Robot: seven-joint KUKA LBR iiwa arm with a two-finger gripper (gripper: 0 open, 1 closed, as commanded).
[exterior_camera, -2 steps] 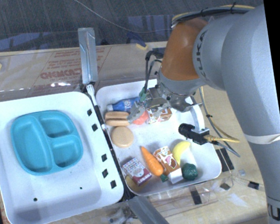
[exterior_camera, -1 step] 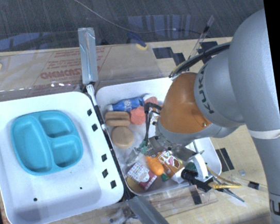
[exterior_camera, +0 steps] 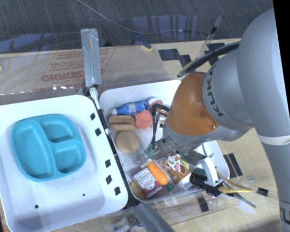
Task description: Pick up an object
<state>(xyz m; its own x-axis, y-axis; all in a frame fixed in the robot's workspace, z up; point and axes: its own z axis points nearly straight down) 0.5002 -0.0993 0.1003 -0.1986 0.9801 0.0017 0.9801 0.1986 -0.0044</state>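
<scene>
1. the right bin [exterior_camera: 106, 99] is where all the pickable stuff sits: a blue bottle [exterior_camera: 131, 108] lying on its side at the top, a reddish round thing [exterior_camera: 144, 119] just beside it, a tan hotdog-bun shape [exterior_camera: 122, 122] and a round tan bun [exterior_camera: 126, 141] below that.
2. lower down there's an orange carrot-like piece [exterior_camera: 157, 174] lying on a brown packet [exterior_camera: 144, 183], with another printed packet [exterior_camera: 174, 169] touching it (labels too small to read).
3. readable writing: "kuka" on the grey arm [exterior_camera: 239, 93], and red "chemcas..." lettering on the cardboard [exterior_camera: 63, 75] behind the bins.
4. the gripper [exterior_camera: 161, 137] is down inside the right bin, mostly hidden under the orange wrist band, so i can't tell what it's doing.
5. room-wise: the left bin [exterior_camera: 19, 212] has just a teal divided tray [exterior_camera: 48, 145] with plenty of white floor around it; the right bin is packed, items near the divider wall.
</scene>
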